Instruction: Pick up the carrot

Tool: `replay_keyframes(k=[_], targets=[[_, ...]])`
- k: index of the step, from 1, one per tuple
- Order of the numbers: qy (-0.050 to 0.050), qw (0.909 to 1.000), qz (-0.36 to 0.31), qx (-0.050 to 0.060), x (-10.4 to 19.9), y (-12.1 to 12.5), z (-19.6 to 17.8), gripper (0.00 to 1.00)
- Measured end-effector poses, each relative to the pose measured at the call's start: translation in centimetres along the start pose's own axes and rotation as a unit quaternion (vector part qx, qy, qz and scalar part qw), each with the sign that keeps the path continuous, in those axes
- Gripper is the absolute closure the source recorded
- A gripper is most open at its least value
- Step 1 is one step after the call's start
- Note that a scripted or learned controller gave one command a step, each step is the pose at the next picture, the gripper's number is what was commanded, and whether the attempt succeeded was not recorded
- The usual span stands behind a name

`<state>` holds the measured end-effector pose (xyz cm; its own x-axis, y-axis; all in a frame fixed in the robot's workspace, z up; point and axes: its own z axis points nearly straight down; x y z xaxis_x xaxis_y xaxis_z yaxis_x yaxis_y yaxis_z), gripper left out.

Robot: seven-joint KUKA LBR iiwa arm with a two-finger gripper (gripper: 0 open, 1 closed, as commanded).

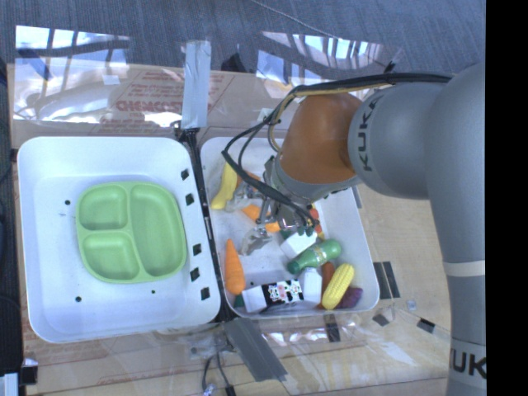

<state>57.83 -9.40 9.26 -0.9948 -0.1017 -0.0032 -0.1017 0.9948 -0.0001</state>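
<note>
Currently the arm (412,139) reaches over the right bin (367,246), its orange band above the toys. Left bin (33,221) holds a green plate (132,231). Gripper (266,231) hangs near the right bin's middle, fingers apart, nothing between them. Carrot (234,267) lies against that bin's left wall, just beside the gripper, toward the lower left. Its long axis runs along the wall, tip pointing up. Judgement: shift left and down, fingers across the short axis.
</note>
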Motion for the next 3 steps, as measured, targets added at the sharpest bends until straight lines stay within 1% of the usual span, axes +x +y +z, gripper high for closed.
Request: replay_keyframes(k=[1,2,3], targets=[[-0.001,1.0000,-0.003,0.000,-0.1,0.1,-1.1,1.00],[0.000,0.9997,-0.024,0.000,5.6,0.7,-5.1,1.00],[-0.002,0.9998,-0.018,0.001,6.5,2.6,-12.4,1.00]])
